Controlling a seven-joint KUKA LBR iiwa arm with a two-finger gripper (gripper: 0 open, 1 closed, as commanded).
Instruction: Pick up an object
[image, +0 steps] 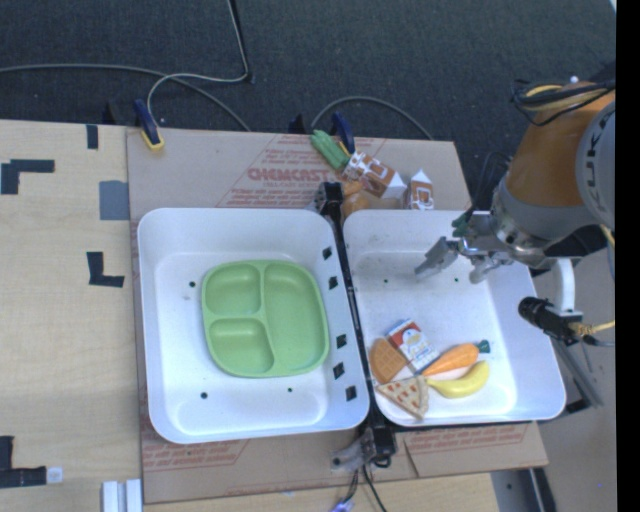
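Toy food cluster near front of right bin (540, 400): pizza slice (405, 397), banana (462, 381), carrot (452, 359), small carton (410, 343). Farther back, gripper (458, 262) above bare bin floor, fingers spread, nothing between. Carrot lies nearer camera than gripper, long axis roughly left-right.

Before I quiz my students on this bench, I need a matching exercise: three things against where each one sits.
Things:
1. green divided plate
2. banana
3. gripper

Places:
A. right bin, near corner, among toy food
B. above the right bin's far part
C. middle of the left bin

Pairs: 1-C, 2-A, 3-B
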